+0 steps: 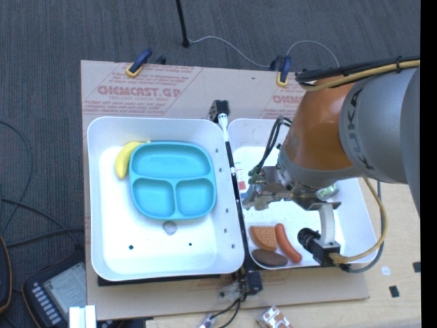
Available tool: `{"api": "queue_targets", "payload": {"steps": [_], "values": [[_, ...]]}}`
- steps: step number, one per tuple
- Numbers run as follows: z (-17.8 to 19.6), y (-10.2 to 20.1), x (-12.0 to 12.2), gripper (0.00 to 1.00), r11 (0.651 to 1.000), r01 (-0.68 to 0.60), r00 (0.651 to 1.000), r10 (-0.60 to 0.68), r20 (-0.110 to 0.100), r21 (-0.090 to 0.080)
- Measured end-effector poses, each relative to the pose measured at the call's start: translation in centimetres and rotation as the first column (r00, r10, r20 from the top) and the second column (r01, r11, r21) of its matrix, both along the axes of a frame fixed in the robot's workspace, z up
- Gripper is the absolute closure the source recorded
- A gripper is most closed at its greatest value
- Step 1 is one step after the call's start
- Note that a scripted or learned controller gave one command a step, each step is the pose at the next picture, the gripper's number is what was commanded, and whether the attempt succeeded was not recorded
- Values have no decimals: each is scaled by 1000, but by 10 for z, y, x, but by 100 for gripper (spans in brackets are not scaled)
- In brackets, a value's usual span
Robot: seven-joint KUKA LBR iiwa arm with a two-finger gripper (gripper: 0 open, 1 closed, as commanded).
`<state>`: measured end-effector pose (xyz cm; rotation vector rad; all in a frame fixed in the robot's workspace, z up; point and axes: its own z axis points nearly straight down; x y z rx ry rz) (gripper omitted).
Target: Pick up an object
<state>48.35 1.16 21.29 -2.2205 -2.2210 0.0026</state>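
Note:
My gripper (263, 193) hangs low over the right bin (355, 203), near its left wall, under the grey and orange arm. Just in front of it, at the bin's front left, lie three toy foods: an orange waffle-like piece (263, 236), a red-orange sausage (288, 243) and a dark brown oval patty (270, 257). Nothing shows between the gripper and these pieces. In the left bin (109, 251) a blue three-compartment plate (173, 180) rests with a yellow banana (125, 157) along its left edge.
A small grey object (169, 227) lies below the blue plate in the left bin. The divider between the bins (232, 183) runs right beside the gripper. A black fitting (317, 243) on the arm sits near the sausage. Clamps (139, 61) hold the cardboard base.

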Motion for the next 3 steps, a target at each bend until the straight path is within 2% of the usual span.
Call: {"api": "queue_targets", "payload": {"steps": [1, 2, 3], "values": [[-29, -39, 76, 100, 1000, 1, 1000, -1, 0, -1], [-29, 20, 2, 100, 1000, -1, 1000, 1, -2, 0], [-29, -8, 0, 100, 1000, 1, 1000, -1, 1, -1]]}}
